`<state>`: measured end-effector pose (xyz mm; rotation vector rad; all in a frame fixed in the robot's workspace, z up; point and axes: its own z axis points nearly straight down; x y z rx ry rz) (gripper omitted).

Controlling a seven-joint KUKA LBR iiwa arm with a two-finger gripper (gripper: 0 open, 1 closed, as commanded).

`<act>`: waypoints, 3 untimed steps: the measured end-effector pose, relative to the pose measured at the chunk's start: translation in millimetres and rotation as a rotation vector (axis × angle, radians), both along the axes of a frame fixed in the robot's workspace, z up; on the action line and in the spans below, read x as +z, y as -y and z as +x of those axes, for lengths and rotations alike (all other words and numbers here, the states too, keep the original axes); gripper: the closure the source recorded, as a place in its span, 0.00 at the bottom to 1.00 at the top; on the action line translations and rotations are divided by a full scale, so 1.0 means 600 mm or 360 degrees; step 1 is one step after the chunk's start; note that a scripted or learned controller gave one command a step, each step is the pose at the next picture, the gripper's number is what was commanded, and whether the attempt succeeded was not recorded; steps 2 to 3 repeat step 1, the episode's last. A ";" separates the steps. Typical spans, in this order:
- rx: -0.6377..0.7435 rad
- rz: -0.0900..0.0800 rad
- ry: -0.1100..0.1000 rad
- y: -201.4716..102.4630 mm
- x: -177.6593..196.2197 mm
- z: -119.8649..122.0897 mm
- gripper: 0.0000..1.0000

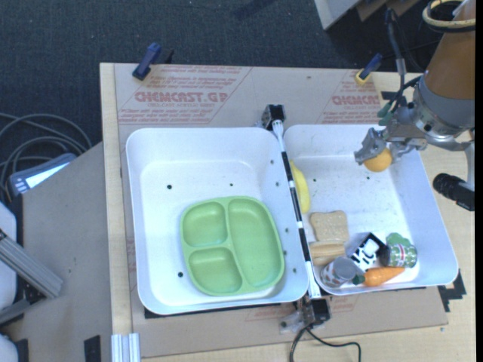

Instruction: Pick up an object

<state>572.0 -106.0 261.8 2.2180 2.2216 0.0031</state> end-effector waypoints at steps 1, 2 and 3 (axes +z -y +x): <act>-0.0001 0.0003 -0.0009 -0.128 -0.018 -0.019 1.00; -0.0001 0.0003 -0.0009 -0.128 -0.018 -0.019 1.00; -0.0001 0.0003 -0.0009 -0.128 -0.018 -0.019 1.00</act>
